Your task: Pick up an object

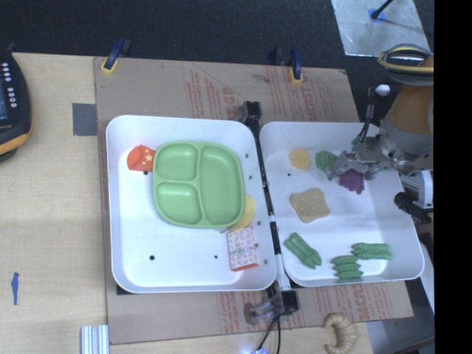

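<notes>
My gripper (352, 164) hangs low over the upper right part of the right bin (413, 271), at the end of the grey arm with its orange band (409, 113). A purple toy (354, 183) lies just below it and a small green leafy piece (325, 159) just to its left; I cannot tell whether either touches the gripper. Further left in the same bin lie a yellow round piece (299, 158) and a tan toast slice (309, 204).
Green bean-like toys (303, 249) (346, 265) (371, 251) lie along the right bin's front. The left bin (122, 220) holds a green divided plate (199, 184), a red star piece (140, 158), a small packet (242, 249) and a yellow disc (248, 209) under the plate's edge.
</notes>
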`<state>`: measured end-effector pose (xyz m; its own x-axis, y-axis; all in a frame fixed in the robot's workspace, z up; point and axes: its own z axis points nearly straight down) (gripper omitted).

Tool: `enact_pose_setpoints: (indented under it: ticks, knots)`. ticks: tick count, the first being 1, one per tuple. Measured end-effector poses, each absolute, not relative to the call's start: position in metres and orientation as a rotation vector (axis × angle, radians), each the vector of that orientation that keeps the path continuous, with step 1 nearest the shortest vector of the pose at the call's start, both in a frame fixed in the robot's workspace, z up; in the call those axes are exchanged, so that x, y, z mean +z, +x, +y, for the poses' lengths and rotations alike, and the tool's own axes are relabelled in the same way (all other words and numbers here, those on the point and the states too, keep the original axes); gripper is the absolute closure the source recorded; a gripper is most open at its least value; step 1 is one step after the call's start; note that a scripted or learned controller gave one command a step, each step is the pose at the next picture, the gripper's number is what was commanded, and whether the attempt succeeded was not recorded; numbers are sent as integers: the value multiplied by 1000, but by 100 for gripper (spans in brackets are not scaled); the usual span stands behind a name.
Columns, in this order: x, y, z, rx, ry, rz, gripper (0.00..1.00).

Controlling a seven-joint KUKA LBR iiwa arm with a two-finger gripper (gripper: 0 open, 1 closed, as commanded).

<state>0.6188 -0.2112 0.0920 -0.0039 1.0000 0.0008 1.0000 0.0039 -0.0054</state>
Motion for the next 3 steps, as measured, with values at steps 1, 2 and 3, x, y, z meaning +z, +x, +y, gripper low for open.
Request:
enact_pose_setpoints:
  ticks: [1,2,3]
  knots:
    - [92,625,-212,1,-2216,-2226,0]
    - [92,617,-211,6,-2214,-2223,0]
    - [104,618,-212,6,-2213,-2227,100]
